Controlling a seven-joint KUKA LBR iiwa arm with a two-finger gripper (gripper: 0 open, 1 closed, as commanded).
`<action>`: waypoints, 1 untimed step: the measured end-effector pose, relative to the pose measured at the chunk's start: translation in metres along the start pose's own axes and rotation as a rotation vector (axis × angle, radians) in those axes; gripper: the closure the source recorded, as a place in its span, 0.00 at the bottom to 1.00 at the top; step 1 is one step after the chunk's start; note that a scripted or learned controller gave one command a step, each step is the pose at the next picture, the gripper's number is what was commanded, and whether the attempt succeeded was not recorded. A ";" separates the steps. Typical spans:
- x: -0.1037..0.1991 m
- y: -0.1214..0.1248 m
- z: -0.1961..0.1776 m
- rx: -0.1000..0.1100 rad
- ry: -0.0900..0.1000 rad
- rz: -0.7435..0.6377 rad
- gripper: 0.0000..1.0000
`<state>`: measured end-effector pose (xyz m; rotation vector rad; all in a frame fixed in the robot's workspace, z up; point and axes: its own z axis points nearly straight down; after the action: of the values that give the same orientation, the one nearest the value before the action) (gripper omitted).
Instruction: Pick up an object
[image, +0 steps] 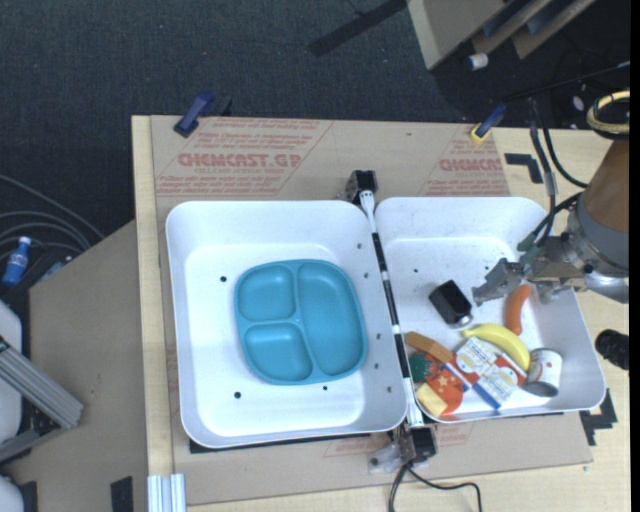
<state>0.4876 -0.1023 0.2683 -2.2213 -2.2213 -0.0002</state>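
The pincer hovers over the right bin, prongs apart, holding nothing. An orange carrot-like piece lies just beneath, near the bin's right wall. Best to descend straight, straddle it, and avoid nudging the banana beside it.

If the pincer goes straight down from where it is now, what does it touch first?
Probably the orange carrot-like piece, which lies just under the pincer in the right bin. The banana is next, a little nearer the camera. Height above them is unclear from this slanted view.
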 end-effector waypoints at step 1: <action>-0.075 0.047 0.136 0.003 0.000 0.001 0.00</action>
<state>0.5342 -0.1775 0.1323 -2.2208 -2.2185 0.0024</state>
